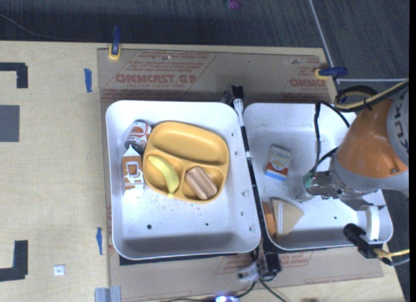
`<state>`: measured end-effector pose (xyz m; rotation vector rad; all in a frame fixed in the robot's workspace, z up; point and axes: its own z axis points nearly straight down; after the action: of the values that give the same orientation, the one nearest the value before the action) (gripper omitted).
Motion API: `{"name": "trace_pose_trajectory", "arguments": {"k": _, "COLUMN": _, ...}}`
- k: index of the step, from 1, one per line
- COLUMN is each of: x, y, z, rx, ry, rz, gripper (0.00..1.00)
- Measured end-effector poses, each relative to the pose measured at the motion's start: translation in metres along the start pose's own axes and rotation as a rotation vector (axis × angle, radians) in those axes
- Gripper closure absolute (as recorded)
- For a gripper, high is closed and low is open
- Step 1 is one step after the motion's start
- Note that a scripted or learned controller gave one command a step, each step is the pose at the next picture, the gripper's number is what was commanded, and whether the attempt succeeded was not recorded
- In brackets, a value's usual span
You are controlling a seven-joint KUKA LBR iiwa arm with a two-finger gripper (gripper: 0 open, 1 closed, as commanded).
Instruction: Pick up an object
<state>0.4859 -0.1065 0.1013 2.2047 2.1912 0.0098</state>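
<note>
Lying flat in the right bin (364,229): small white-and-orange carton (278,162) near the middle, tan wedge-shaped piece (287,215) by the front left corner, well apart from the carton

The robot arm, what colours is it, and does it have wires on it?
The arm has a wide orange band above a grey wrist, with part of a dark letter on its pale upper casing. Black cables loop along it, a yellow one runs near the top, and a white piece with black ends sits below.

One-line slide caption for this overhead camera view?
Arm over right bin; yellow divided plate in left bin.
</note>
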Motion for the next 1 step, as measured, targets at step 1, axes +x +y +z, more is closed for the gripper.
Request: {"name": "trace_pose_trajectory", "arguments": {"k": 1, "x": 0.0635, "y": -0.0039, "z": -0.0849, "rx": 0.027, "ry": 0.02, "rz": -0.007, "gripper": 1.0}}
